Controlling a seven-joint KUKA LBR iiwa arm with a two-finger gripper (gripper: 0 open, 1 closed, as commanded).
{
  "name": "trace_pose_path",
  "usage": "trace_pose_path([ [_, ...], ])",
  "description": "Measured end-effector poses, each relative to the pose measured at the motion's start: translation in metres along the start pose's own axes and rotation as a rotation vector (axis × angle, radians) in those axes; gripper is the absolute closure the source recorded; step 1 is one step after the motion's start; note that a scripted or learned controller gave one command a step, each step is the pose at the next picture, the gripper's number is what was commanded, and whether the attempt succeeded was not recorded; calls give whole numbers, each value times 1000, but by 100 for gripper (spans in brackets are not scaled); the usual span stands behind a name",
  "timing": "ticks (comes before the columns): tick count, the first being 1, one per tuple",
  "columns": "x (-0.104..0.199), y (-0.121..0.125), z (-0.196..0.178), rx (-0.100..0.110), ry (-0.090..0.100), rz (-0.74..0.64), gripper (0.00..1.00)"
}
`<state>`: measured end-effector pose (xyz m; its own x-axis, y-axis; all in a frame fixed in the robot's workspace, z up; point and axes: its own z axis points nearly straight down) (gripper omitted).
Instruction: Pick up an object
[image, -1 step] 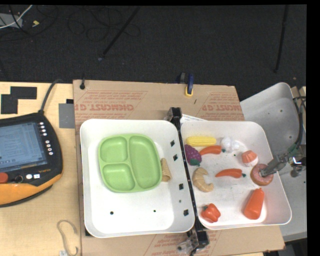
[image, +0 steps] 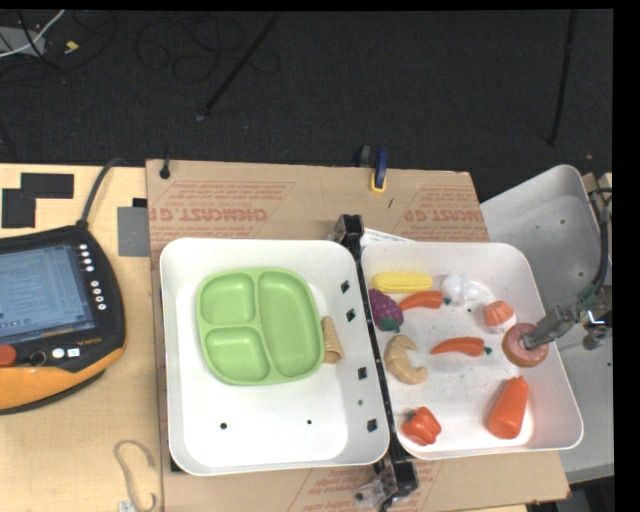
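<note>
Pincer (image: 540, 334) sits at the right bin's (image: 560, 425) right edge, right over the pink donut (image: 522, 345); can't tell its state. Donut's probably light, hard plastic, slippery — grab across the rim.

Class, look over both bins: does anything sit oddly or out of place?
One item: a tan cone lies alone in the left bin, wedged against the green tray, while the other toy foods sit in the right bin.
</note>
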<state>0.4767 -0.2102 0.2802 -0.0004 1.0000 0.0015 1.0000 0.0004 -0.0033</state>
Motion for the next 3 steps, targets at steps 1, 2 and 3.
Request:
trace_pose_path([
  [1, 1, 10, 58, 5, 2, -2, 0],
  [2, 3, 18, 106, 4, 2, -2, 0],
  [3, 11, 14, 152, 4, 2, -2, 0],
])
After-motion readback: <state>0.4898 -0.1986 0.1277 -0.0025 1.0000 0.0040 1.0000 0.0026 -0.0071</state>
